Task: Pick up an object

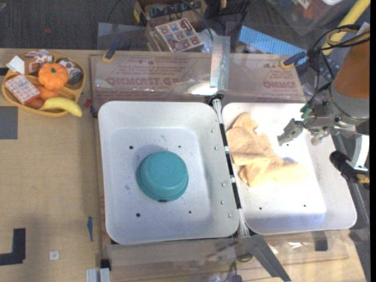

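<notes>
A teal bowl (pixel 163 175) lies upside down in the middle of the left bin (pixel 117 128). A crumpled tan cloth (pixel 254 151) lies in the left half of the right bin (pixel 329 210). My gripper (pixel 304 135) hangs over the right bin's upper right part, just right of the cloth. It is open, and nothing shows between its fingers (pixel 288 134). The grey arm with its orange band (pixel 355 69) comes in from the right edge.
A yellow dish (pixel 41 90) with a banana, an orange fruit and small boxes sits on the bench at the far left. Clear plastic panels (pixel 153 78) stand behind both bins. Boxes and cables lie beyond them.
</notes>
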